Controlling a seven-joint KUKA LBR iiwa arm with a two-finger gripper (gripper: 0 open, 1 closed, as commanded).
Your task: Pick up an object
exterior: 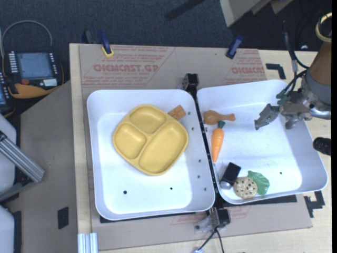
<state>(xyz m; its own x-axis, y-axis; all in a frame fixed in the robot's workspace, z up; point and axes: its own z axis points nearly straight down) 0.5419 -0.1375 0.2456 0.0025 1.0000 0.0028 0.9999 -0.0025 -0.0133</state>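
In the right bin [295, 162] lie an orange carrot [217, 143] with a green top, a brown chicken drumstick [218, 117], a black block [230, 172], a round cookie [245, 187] and a green leafy piece [260, 181]. My gripper [278, 118] hovers over the upper right part of that bin, well to the right of the drumstick. Its two grey fingers are spread apart and nothing sits between them.
The left bin [105, 167] holds a yellow divided plate [150, 139], with a small brown piece [177, 112] at its upper right edge. A black clamp [190, 81] sits between the bins at the back. A pendant with a screen [32, 70] lies off the bench, far left.
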